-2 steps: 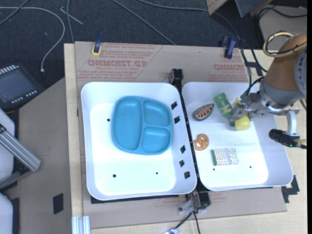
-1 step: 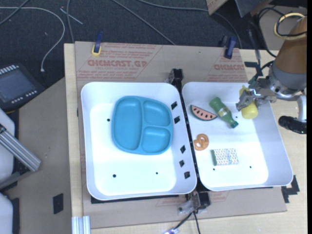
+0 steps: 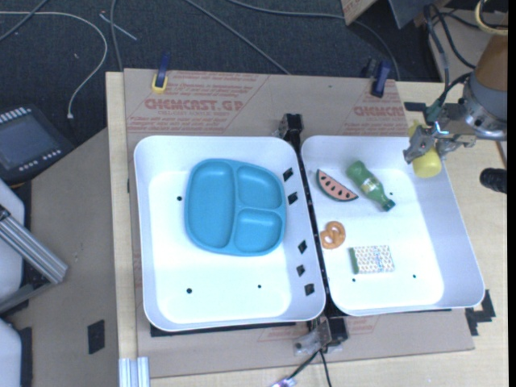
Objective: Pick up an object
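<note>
Where the arm (image 3: 492, 79) reaches in at the upper right of the right bin (image 3: 451, 240), its gripper (image 3: 426, 147) hangs over that bin's far right corner, fingers closed on one yellow object (image 3: 430, 163), rounded, held clear of the bin floor.

Right bin, contents, counted:
- one green bottle (image 3: 370, 185), lying on its side, pale label, left of the gripper;
- one watermelon slice (image 3: 335, 186), toy, just left of the bottle;
- one pretzel (image 3: 332, 235), brown, near the bin's left wall, below the slice;
- one speckled sponge (image 3: 372, 259), rectangular, green edge, right of the pretzel and nearer the front.

Left bin (image 3: 161, 216), touching the right bin along a shared divider: one blue divided plate (image 3: 235, 206), three compartments, lying flat at centre.

Beneath both bins: one brown cardboard sheet (image 3: 242, 95), printed in red "CHEMCAST GP", legible behind the left bin; a second like print behind the right bin, partly readable. Two blue clamps (image 3: 162, 72) on the sheet's far edge, one behind each bin.

Beyond the sheet, left of the left bin: one dark screen device (image 3: 28, 139); writing not legible.
</note>
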### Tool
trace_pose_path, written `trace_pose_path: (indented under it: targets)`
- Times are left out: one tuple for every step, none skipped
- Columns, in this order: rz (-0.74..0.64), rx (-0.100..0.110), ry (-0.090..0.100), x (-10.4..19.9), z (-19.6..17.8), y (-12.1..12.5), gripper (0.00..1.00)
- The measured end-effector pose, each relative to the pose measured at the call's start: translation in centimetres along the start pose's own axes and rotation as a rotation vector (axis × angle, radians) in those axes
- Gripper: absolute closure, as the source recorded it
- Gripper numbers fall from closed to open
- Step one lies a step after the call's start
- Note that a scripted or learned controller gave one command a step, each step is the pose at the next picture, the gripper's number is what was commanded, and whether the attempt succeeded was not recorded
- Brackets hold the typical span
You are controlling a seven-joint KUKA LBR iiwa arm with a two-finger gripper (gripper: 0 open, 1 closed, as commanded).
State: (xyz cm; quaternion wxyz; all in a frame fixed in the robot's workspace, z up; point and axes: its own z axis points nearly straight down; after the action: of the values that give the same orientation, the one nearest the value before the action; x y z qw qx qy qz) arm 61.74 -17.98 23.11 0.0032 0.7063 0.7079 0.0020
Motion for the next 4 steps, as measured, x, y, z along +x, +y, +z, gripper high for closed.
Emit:
trace_pose_path:
  targets:
    - [0.001, 0.005, 0.002, 0.0, -0.5, 0.1, 1.00]
    - [-0.004, 0.004, 0.003, 4.9, -1.2, 1.0, 1.00]
    - [-0.003, 0.009, 0.004, 9.5, -0.4, 1.1, 1.00]
    - [-0.003, 0.007, 0.004, 14.4, -1.1, 1.2, 1.00]
